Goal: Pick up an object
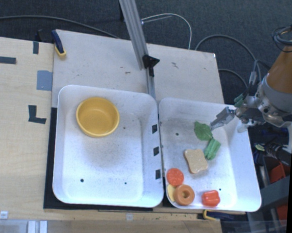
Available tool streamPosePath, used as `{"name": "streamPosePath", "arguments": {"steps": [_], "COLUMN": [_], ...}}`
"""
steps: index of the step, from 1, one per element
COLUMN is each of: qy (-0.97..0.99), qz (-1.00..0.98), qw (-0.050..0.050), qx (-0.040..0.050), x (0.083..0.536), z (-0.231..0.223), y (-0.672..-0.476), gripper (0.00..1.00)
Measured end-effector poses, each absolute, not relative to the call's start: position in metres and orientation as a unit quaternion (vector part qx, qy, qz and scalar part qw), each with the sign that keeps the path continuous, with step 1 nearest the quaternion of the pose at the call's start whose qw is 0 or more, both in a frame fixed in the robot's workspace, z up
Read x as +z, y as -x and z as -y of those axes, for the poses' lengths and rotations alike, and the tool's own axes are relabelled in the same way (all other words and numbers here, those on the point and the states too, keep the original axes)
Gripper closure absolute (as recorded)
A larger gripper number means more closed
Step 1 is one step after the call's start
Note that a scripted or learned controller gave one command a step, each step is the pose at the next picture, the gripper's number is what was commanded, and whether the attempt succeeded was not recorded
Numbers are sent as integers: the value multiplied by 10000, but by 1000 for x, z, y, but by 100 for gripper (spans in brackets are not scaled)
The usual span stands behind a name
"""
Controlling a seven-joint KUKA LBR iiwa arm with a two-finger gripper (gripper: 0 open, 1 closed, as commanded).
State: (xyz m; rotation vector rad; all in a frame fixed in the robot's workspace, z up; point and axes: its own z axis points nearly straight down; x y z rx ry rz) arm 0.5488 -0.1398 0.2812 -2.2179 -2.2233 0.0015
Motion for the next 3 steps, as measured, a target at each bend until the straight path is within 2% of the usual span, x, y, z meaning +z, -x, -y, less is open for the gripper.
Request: {"name": "streamPosePath", "arguments": {"steps": [1, 3], "qy": [7063, 7066], "qz": [7079, 7076], "qw": [5, 34], "qx": [4, 25], "x": [281, 165], "z": [140, 128], "y": [-549, -546], "gripper": [0, 0]}}
